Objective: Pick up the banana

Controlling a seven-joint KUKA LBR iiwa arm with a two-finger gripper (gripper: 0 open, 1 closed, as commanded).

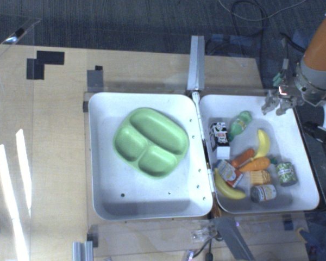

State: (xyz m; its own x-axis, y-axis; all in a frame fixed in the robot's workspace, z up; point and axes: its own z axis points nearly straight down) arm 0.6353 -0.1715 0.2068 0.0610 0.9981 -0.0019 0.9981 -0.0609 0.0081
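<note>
Two bananas lie in the right bin (307, 162). One banana (263, 144) lies near the bin's middle, curved and pointing up-down. The second banana (228, 188) rests at the bin's front left, partly under a small packet (229, 173). My gripper (275, 106) hangs over the bin's back right corner, above and right of the first banana. It is open, with nothing between its fingers. The grey arm with its orange band (321, 48) comes in from the upper right.
Around the bananas are a green bottle (240, 123), a black-and-white carton (219, 132), two carrots (254, 164), a green can (286, 173) and a grey can (263, 192). The left bin (103, 189) holds a green divided plate (151, 141). A metal post (195, 64) stands between the bins.
</note>
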